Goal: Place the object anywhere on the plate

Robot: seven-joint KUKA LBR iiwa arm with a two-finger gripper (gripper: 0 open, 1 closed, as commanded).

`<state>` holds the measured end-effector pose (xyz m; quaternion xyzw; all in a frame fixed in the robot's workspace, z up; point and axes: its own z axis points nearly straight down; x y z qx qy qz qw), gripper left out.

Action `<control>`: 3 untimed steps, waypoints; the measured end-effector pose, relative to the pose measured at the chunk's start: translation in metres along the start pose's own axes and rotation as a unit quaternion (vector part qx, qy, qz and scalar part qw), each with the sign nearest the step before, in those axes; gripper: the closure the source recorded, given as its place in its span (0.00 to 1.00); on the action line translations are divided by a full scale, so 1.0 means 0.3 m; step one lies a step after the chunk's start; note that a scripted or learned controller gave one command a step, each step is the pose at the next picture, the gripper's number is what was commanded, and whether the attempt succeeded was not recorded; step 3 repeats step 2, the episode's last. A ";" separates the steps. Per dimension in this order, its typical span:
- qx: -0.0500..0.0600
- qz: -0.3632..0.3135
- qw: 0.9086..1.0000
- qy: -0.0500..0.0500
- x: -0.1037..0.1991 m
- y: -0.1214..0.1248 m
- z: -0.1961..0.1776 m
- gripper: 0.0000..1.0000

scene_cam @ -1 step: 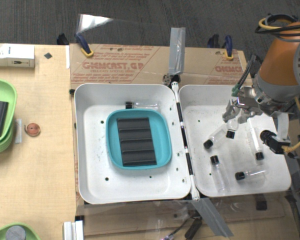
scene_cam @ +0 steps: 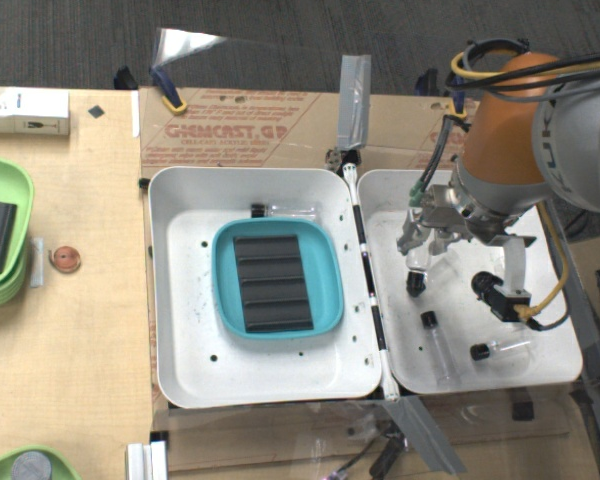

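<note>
A teal square plate lies in the left bin, and a black ridged block rests on its middle. My gripper hangs low over the left part of the right bin, close to the wall between the two bins. A small pale piece with a black end shows right under it; whether it is held is unclear. Two small clear vials with black caps lie on the right bin's floor, one just below the gripper and one toward the front right.
Another clear vial with a black cap lies in the left bin behind the plate. A black cable fitting hangs off the wrist over the right bin. A green tray and a small red disc sit on the bench at left.
</note>
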<state>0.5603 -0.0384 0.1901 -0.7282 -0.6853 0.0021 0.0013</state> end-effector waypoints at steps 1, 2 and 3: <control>-0.001 -0.105 0.995 0.000 0.250 -0.061 -0.001 1.00; -0.001 -0.104 0.995 0.000 0.249 -0.061 -0.001 0.00; -0.001 -0.104 0.995 0.000 0.249 -0.061 -0.001 0.00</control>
